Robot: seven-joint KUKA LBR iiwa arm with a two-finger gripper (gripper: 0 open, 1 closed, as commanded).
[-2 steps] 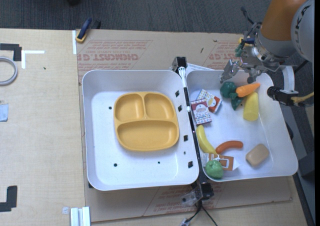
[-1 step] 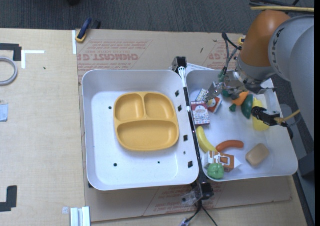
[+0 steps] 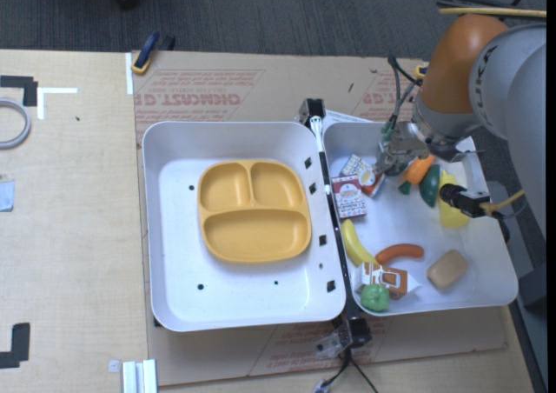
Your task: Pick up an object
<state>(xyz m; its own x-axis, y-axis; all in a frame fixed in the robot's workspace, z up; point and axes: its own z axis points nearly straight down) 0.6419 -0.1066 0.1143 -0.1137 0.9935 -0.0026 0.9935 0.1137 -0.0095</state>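
Orange-banded arm (image 3: pixel 465 52) lowers its end effector (image 3: pixel 393 155), finger state impossible to tell, into the right bin (image 3: pixel 486 296) beside a toy carrot (image 3: pixel 419 169).

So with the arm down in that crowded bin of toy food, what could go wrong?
The gripper is low among closely packed items, so it might nudge the small carton or the carrot instead of grasping one. It also works near the bin's back wall, so a bump there seems possible.
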